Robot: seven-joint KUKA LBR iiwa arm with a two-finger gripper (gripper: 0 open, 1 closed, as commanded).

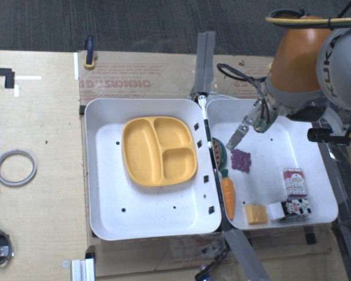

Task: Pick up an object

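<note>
A pale wooden bench (pixel 35 215) over dark carpet carries two glossy white bins, the left bin (pixel 105 215) holding a smooth yellow divided plate (pixel 159 150) and the right bin (pixel 316 151) the candidates: a knobbly purple grape bunch (pixel 241 160) at its centre, a tapered orange carrot (pixel 227 196) toward seven o'clock, a cheese-yellow block (pixel 256 213) at six and a small printed carton (pixel 295 182) at four. The gripper (pixel 240 134) hangs near ten o'clock just above the grapes, gripping nothing, its spread too blurred to judge. Descending here, it could well glance off the lumpy grapes or strike the dividing wall.
</note>
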